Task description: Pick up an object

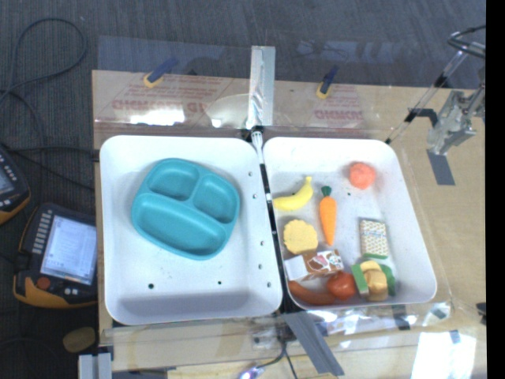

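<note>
A dark grey carpeted floor surrounds a pale wooden bench (442, 235) that carries two shallow white bins side by side. The left bin (118, 290) holds a turquoise plastic divided plate (185, 206), lying slightly tilted with its three compartments facing up. The right bin (394, 172) holds a scatter of toy foods: a round orange-pink ball (362, 174) near the far right corner, a yellow banana (293, 197) against the dividing wall, an orange carrot with a green top (327, 215) just beside it, a round yellow ridged biscuit (300, 236), and a rectangular patterned cracker packet (373, 237). Nearer the front edge lie a small brown and white carton (318, 263), a red tomato (342, 285) touching a brown sausage (312, 294), and a green and yellow sandwich-like piece (373, 277).

The metal two-finger gripper (452, 133) hangs at the upper right, outside the right bin and well apart from every toy. Nothing sits between its fingers; whether they are spread or pressed together cannot be told. A handheld controller with a lit screen (63, 251) rests on the floor at left.
</note>
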{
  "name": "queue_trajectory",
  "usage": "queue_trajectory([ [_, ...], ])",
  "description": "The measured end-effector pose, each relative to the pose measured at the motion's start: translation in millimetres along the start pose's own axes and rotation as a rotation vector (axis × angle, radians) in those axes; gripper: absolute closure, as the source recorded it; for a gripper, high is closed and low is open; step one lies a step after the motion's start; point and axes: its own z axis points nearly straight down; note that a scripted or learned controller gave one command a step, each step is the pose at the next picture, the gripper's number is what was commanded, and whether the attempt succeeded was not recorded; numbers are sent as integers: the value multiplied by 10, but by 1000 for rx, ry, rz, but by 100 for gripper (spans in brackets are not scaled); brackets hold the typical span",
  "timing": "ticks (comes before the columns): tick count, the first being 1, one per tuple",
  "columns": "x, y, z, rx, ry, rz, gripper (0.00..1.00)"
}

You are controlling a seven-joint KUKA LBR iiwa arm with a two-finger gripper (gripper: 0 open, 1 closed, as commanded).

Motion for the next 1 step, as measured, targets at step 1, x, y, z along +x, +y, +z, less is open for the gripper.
queue_trajectory([
  [1, 0, 0, 2, 0, 0, 0, 0],
])
